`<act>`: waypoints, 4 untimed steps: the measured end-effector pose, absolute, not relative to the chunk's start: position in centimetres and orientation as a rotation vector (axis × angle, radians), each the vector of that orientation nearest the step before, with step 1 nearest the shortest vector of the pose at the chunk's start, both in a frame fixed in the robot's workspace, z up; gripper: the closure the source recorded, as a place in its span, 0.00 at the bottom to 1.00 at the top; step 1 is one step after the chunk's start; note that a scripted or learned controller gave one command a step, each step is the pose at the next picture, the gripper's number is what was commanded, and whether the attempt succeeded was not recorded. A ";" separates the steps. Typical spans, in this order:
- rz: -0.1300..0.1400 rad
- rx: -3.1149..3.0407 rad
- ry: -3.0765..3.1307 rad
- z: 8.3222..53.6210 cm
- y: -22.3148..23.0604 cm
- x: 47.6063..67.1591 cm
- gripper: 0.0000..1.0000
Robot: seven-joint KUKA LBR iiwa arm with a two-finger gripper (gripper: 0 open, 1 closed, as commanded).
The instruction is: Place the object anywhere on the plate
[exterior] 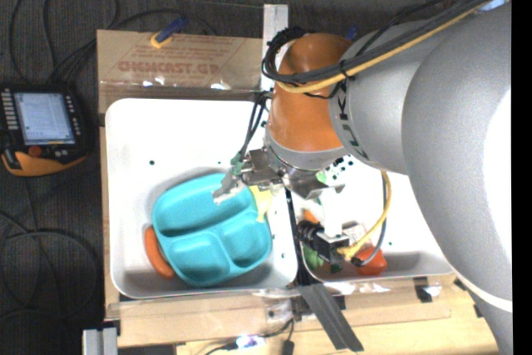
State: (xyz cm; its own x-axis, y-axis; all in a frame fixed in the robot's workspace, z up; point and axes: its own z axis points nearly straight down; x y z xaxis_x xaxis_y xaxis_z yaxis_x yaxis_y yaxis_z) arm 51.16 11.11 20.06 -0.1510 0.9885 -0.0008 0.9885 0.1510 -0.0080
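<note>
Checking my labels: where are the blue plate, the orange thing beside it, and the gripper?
blue plate (pixel 193 212): camera view, floor of its large compartment.
orange thing (pixel 154 250): camera view, sliver at plate's left edge.
gripper (pixel 226 191): camera view, tip over the plate.

We see only a sliver of an orange object (pixel 155 252); the rest lies under the teal plate (pixel 208 237). The arm (pixel 449 112) is cut off by the right edge and covers most of the right bin (pixel 416 258). We cannot identify the red-orange item (pixel 373 263) half hidden there, nor the pale yellow piece (pixel 264 202) beside the plate. The gripper (pixel 226 190) is too small to read.
</note>
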 end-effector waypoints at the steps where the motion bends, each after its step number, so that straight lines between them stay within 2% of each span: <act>1: 0.019 -2.042 -2.375 20.6 11.2 51.1 1.00; 2: 0.013 -1.996 -2.420 17.3 13.8 48.2 1.00; 3: 0.010 -1.784 -2.585 19.1 9.5 54.1 1.00; 4: 0.007 -1.441 -2.786 20.0 12.7 50.9 1.00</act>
